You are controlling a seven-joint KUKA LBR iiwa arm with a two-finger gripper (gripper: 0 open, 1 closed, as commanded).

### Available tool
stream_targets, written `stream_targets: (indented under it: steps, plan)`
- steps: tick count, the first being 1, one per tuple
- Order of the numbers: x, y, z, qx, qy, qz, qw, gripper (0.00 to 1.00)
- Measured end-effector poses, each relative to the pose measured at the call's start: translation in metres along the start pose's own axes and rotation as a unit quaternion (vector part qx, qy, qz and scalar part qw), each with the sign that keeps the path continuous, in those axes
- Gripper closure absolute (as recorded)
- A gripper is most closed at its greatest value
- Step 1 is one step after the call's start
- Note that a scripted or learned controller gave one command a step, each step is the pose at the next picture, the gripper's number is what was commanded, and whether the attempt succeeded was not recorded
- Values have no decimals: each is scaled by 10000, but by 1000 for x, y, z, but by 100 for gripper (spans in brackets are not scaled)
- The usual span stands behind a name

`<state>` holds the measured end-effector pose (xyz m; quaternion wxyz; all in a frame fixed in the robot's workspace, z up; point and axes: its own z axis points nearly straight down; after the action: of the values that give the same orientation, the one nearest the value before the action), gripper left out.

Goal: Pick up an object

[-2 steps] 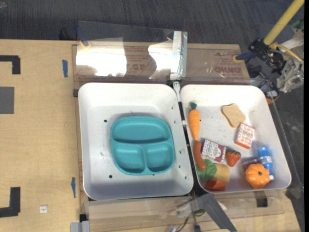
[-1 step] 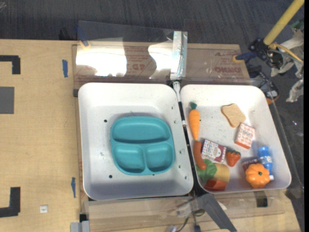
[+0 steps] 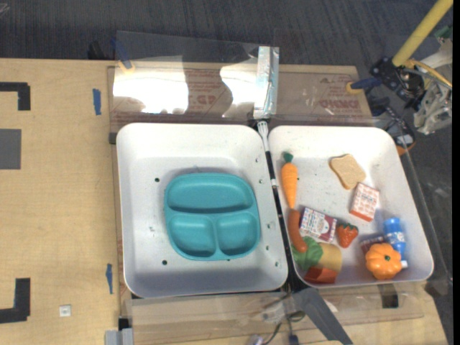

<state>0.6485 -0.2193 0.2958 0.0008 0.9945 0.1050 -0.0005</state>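
Right bin: carrot lengthwise, green top toward far wall.

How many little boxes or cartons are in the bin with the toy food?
2. One carton lies near the middle of the right bin, beside the strawberry. The other carton lies just below the bread slice. More could be hidden in the front pile.

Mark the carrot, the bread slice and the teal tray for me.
carrot (image 3: 289,183), camera view, middle of its orange body.
bread slice (image 3: 348,170), camera view, centre of its face.
teal tray (image 3: 210,192), camera view, floor of its large top compartment.
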Motion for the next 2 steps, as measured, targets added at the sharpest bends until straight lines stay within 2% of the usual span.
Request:
stream_targets:
  steps: [1, 2]
  plan:
    - [10, -1, 107, 41, -52, 32, 10000, 100]
    - [12, 0, 101, 18, -4, 27, 10000, 0]
